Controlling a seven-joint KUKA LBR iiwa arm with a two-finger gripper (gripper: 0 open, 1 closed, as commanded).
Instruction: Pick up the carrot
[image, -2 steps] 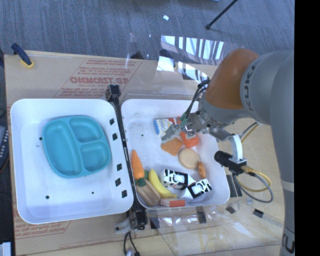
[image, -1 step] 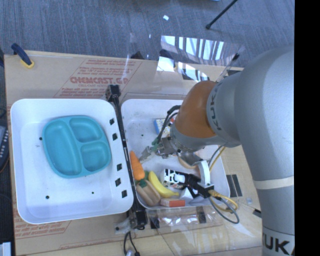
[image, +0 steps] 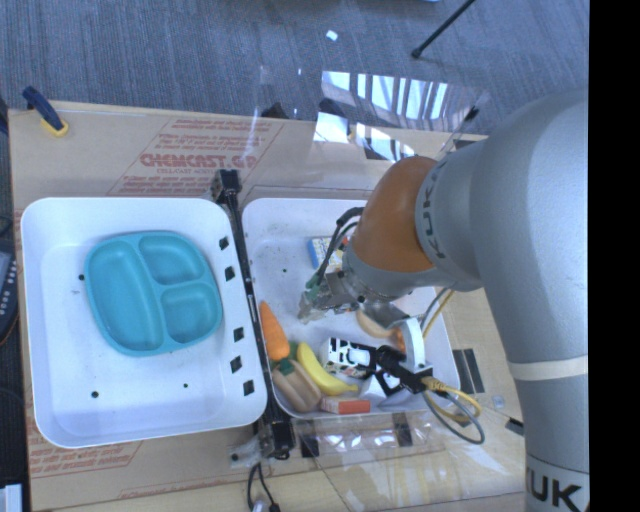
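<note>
- A cardboard-covered bench (image: 180, 160) bears two white bins.
- The carrot (image: 274, 332) lies by the right bin's (image: 275, 240) left wall, above a banana (image: 322, 370).
- The gripper (image: 318, 297) hangs near it; whether spread or closed, I cannot tell.

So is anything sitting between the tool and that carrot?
Nothing visible. The tool hangs over the right bin, and the carrot lies just picture-left of it by the bin's wall, with bare white floor between them. The banana lies nearer the front edge, off that path.

Fixed camera above the bench (image: 180, 150); looks down aslant on left bin (image: 60, 400) and right bin (image: 275, 250).
</note>
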